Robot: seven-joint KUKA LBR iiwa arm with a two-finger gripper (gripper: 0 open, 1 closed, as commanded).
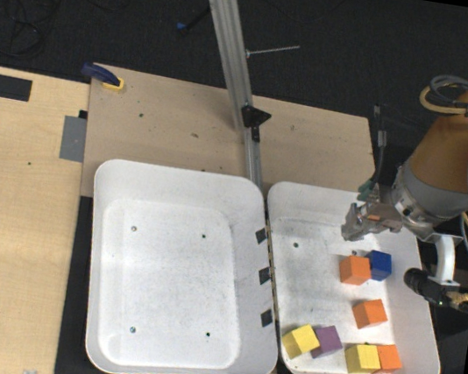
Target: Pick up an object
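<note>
Looking down at a slant on a wooden bench, I see 2 shallow white bins side by side. The left bin sits on a dark mat. The right bin holds 7 small blocks. An orange block and a blue block touch each other near the bin's middle right. Another orange block lies below them, apart. Along the near edge, a yellow block and a purple block sit together, and further right a second yellow block touches a third orange block. The grey arm with its orange band reaches in from the right, and its gripper hangs just above the orange and blue pair, nothing visibly in it; whether it is spread or closed, I cannot tell. A metal rail slants across the bench behind the bins.
</note>
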